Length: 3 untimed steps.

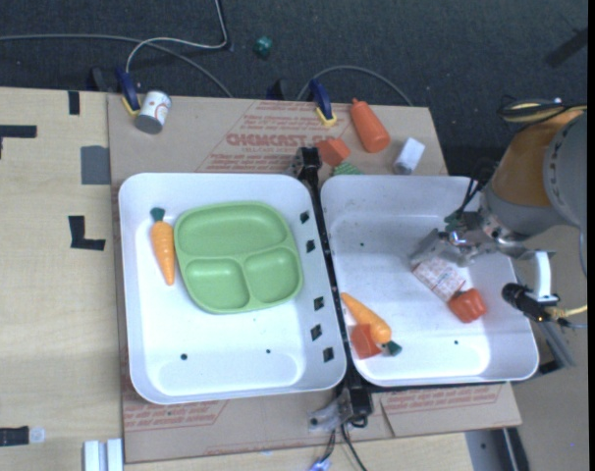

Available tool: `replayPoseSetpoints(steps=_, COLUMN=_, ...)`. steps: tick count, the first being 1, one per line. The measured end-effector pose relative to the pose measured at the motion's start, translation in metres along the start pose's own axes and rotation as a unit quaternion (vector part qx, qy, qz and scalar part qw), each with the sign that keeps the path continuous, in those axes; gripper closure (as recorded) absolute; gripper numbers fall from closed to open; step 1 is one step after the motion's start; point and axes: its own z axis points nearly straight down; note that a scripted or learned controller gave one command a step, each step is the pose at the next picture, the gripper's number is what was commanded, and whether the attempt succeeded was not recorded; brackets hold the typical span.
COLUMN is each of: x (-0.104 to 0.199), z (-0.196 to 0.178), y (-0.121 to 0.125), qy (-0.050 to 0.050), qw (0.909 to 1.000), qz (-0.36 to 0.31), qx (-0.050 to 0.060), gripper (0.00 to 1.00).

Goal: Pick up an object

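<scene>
overhead, slanted down on both bins (131, 263)

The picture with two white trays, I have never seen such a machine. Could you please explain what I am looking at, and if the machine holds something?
One camera looks down at a slant on a bench. The grey and orange shape at the right is a robot arm; its hand reaches into the right bin. The left bin has a green divided plate with a toy carrot beside it. The right bin has another carrot, a red toy and a pale packet. The hand sits just above the packet, but I cannot tell if it grips anything.
</scene>
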Motion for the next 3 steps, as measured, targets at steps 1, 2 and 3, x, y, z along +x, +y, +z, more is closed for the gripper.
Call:
replayPoseSetpoints(steps=1, x=0.062, z=-0.02, y=0.075, qy=0.001, qw=1.0, qz=-0.001, qx=0.0, gripper=0.0)
replayPoseSetpoints(steps=2, x=0.014, z=-0.116, y=0.016, qy=-0.001, qw=1.0, qz=0.001, qx=0.001, gripper=0.0)
replayPoseSetpoints(steps=3, x=-0.006, z=-0.002, y=-0.01, qy=0.0, qw=1.0, qz=0.0, qx=0.0, gripper=0.0)
